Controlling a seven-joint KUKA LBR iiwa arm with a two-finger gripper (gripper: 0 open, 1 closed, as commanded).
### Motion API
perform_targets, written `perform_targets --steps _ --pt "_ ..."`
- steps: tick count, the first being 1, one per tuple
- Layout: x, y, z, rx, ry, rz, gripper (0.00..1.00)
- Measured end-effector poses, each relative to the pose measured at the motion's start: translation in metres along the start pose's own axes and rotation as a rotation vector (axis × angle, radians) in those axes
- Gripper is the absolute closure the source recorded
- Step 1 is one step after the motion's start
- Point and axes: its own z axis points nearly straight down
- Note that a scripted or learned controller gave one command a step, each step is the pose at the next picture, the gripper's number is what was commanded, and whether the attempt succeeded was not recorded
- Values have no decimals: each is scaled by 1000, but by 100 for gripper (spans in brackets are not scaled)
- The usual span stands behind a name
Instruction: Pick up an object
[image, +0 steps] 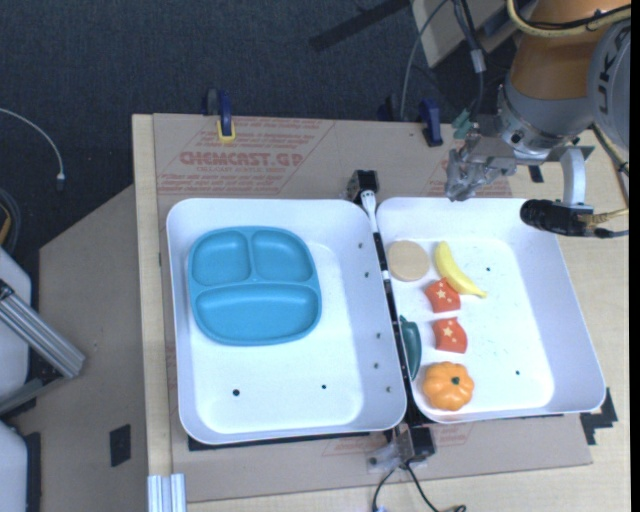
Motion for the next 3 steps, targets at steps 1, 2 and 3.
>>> perform_targets --steps 1,2,3 --pt "41 -11 6 1 -1 2 100" --pt "98 -26 25 3 0 0 100" --pt "148 -47 32 2 -1 1 100"
